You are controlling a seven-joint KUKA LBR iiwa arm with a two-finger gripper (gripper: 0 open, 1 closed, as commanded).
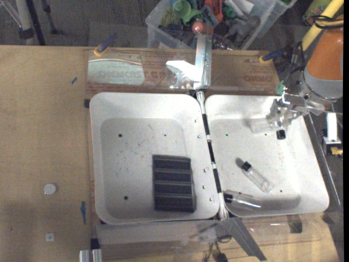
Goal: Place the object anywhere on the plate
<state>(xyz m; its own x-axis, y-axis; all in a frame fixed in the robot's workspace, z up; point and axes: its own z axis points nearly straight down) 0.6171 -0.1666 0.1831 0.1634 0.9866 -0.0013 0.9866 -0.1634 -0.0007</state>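
The plate is a dark, ribbed rectangle lying in the front half of the left bin. In the right bin lie clear vials with black caps: one near the middle, another against the front left corner. A third clear piece lies at the back, and a small black part shows just right of it. My gripper hangs over the back right of the right bin, right beside that clear piece. Whether it touches or holds anything cannot be made out.
A metal divider rail runs between the two bins. Behind them lie a cardboard sheet with a metal bracket and a clear tub of toys. The arm's body stands at the right edge.
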